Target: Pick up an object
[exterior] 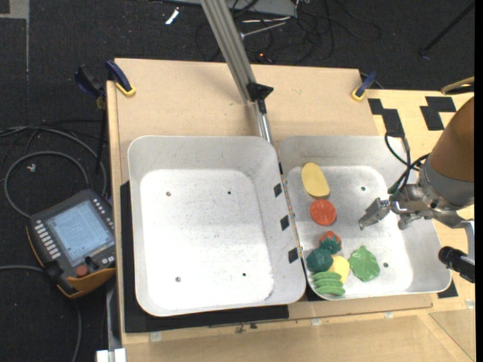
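**Gripper over the right bin, toys to its left**

Gripper (375,211) hangs over the right bin (423,277), reaching in from the right edge, its grey fingers pointing left and down toward the bin floor. Whether those fingers stand apart or together cannot be told from this angle, and nothing can be seen between them.

Taking the gripper as the landmark: the tomato (323,213) lies to its left, level with it and clearly apart from the fingertips. The lemon (315,179) sits up and to the left, just above the tomato. Down and to the left lies a tight cluster: a small red toy (330,241), a dark green toy (319,260) just below it, a yellow piece (340,267) touching that, and a ribbed green pod (328,283) at the bin's near rim. The leafy green toy (364,265) lies almost straight below the gripper, beside the yellow piece.

Far to the left of the gripper, past the bins' shared edge, stands the left bin (143,202).
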`<state>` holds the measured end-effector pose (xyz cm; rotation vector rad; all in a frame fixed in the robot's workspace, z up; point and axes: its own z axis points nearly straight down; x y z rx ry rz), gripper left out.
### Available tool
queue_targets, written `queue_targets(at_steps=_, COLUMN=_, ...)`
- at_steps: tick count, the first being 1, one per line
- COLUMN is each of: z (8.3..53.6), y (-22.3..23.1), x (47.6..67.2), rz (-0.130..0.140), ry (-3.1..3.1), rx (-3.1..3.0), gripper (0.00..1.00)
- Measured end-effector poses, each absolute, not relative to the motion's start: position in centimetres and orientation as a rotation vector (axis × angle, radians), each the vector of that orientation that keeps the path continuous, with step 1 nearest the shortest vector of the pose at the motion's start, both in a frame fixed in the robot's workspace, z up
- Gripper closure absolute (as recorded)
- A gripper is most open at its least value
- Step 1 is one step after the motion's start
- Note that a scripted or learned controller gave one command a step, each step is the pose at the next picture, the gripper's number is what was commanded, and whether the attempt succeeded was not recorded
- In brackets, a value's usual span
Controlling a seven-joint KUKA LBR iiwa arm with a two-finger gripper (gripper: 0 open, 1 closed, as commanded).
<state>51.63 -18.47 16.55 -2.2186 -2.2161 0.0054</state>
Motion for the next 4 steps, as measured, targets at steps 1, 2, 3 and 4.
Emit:
queue_targets(at_steps=1, z=10.1, y=-18.5, x=51.8, rz=0.005, ry=-2.217, rx=-2.219, gripper=0.00)
queue_targets(at_steps=2, z=11.5, y=-18.5, x=51.9, rz=-0.001, ry=-2.221, rx=-2.223, gripper=1.00)
queue_targets(at_steps=3, z=17.8, y=-18.7, x=51.8, rz=-0.004, ry=-2.228, rx=-2.223, gripper=1.00)
queue_targets(at_steps=4, z=22.4, y=-18.2, x=52.5, rz=-0.004, ry=-2.230, rx=-2.221, gripper=1.00)
